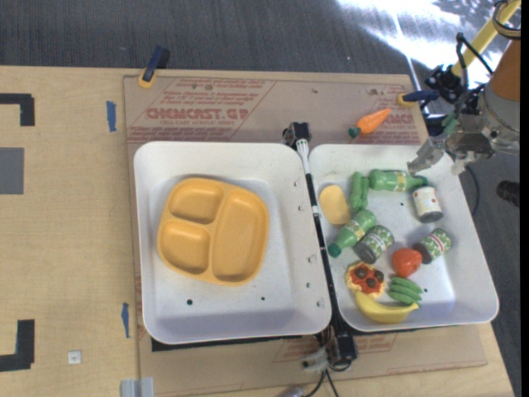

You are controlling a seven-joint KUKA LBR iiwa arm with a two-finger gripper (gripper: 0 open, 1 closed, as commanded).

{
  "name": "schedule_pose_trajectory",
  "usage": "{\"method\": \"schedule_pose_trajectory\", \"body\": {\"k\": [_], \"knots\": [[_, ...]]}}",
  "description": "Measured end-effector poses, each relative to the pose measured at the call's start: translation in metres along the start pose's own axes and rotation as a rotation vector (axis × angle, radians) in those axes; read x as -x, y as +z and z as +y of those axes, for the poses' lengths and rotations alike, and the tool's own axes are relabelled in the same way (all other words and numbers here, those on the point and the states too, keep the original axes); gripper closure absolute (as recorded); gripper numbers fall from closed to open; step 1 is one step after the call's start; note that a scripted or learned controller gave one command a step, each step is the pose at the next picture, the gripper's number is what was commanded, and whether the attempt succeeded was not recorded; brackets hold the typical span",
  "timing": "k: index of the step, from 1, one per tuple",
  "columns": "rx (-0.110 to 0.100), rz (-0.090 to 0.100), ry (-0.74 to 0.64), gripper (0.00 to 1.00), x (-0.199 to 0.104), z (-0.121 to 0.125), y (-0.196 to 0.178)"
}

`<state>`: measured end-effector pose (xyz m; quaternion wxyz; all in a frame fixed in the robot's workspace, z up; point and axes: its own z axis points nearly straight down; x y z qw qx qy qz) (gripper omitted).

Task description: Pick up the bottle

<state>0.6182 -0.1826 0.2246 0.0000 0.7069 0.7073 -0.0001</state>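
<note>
Above the right bin's (pixel 475 246) far corner the gripper (pixel 423 160) is poised for descent beside the green bottle (pixel 388 180); its state cannot be told

Two white bins (pixel 149 222) sit side by side. Left of the gripper (pixel 426 157), one holds a single yellow divided plate (pixel 215 228). The bin just below the gripper holds three green bottles (pixel 395 180), three small cans (pixel 426 203) and one banana (pixel 382 308).
</note>
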Motion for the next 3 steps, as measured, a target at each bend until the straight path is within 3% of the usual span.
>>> {"method": "schedule_pose_trajectory", "body": {"k": [1, 2, 3], "knots": [[-0.004, 0.003, 0.176, 0.00, -0.022, 0.034, 0.114], [-0.015, 0.008, 0.175, 1.00, -0.024, 0.034, 0.104], [0.004, -0.003, 0.136, 1.00, 0.034, 0.001, -0.001]]}}
